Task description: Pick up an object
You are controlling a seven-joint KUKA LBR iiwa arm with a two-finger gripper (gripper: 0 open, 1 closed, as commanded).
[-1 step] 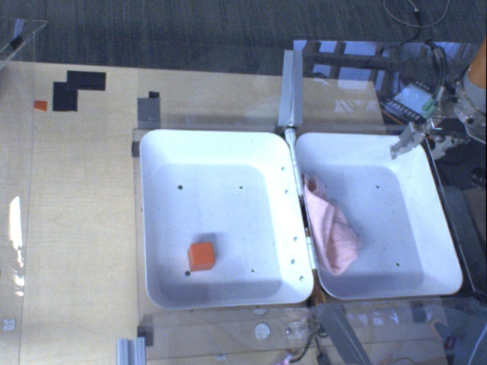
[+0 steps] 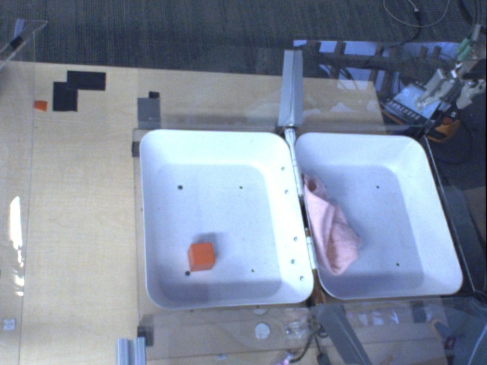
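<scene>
An orange cube point(image 2: 202, 256) rests on the floor of the left bin point(image 2: 163, 158), toward its near left corner. A crumpled pink cloth point(image 2: 332, 226) lies in the right bin point(image 2: 415, 166), bunched against its left wall next to the divider.
A grey metal bar point(image 2: 290, 90) runs up from the seam between the two bins. Black patches point(image 2: 76, 88) and a small orange marker point(image 2: 40, 106) sit on the wooden bench at far left. Cables and equipment point(image 2: 434, 97) crowd the upper right corner.
</scene>
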